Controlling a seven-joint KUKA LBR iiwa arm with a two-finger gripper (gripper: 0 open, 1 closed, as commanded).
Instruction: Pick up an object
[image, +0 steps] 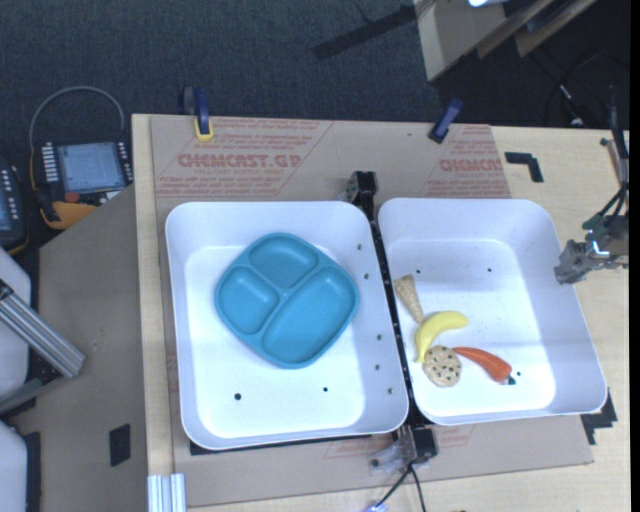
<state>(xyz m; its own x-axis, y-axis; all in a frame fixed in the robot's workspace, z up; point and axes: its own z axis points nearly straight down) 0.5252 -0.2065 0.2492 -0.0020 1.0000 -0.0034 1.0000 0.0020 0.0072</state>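
Grey gripper (583, 256) just outside right bin (560, 250) rim, grasp state cannot be told | banana (440, 329), cookie (441, 366), carrot (485, 361), cone (408, 296) lie in right bin, apart from gripper | pick not yet made; all remains.

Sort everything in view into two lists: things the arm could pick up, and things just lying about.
For the job:
banana
cookie
carrot
cone
blue plate
tool, at the right bin's far edge

Just lying about:
left bin
right bin
handheld screen
clamps
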